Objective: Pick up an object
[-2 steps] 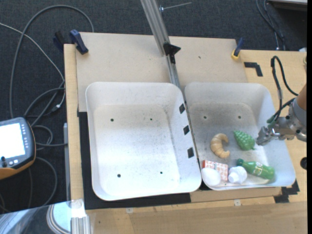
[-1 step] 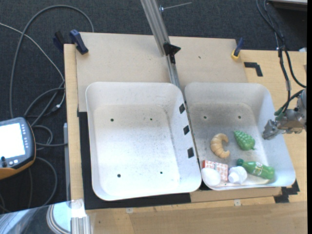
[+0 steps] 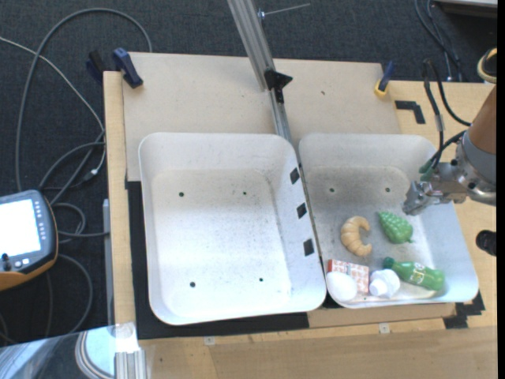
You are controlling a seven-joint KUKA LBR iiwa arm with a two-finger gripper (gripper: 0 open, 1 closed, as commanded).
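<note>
Green bumpy plastic toy (image 3: 395, 227) lies just below our gripper (image 3: 413, 202) in the right white bin (image 3: 450, 227); we cannot tell the tool's state.

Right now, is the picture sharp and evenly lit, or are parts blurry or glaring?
Camera view: even, soft light with faint shadows; the croissant and green bottle look slightly soft; the white bins' rims are bright without harsh glare; the gripper is small and somewhat blurred.

Robotics lab setup. Plywood bench (image 3: 197, 93) clamped at corners, two white bins (image 3: 213, 219), loose cables (image 3: 55, 46) on dark carpet. Teach pendant (image 3: 24, 235) at left edge
</note>
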